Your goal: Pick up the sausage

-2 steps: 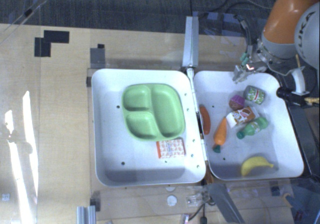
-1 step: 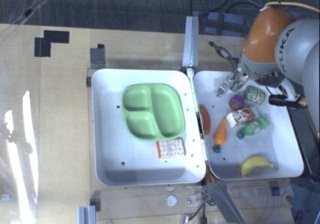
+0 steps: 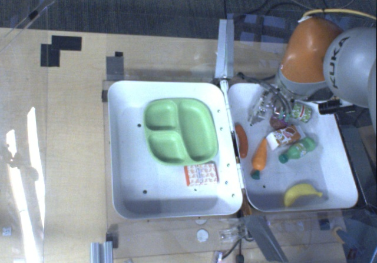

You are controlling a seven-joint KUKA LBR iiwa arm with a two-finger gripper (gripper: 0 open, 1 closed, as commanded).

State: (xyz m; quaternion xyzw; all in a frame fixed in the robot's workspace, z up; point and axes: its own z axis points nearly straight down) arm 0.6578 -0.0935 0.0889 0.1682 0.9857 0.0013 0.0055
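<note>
Camera view, from above. Two bins side by side: left bin (image 3: 123,197) holds a green tray (image 3: 179,129) and a small printed packet (image 3: 201,173). Right bin (image 3: 347,191) holds the clutter.

Sausage (image 3: 241,139) lies at the left edge of the right bin, close against the divider wall, long axis running near to far. Carrot (image 3: 259,155) just beside it on its right, tilted. Further right: a red-and-white pouch (image 3: 283,137), a green bottle (image 3: 296,150), a can (image 3: 298,113) under the arm. Banana (image 3: 303,193) alone near the front.

Gripper (image 3: 266,106) hangs over the far part of the right bin, fingers apart, nothing between them. It sits right of and beyond the sausage, not touching.

Judgement: approach step; grasp not yet made. Next move calls for shifting left and nearer, then descending with fingers straddling the sausage's width. Wall and carrot leave little room.
</note>
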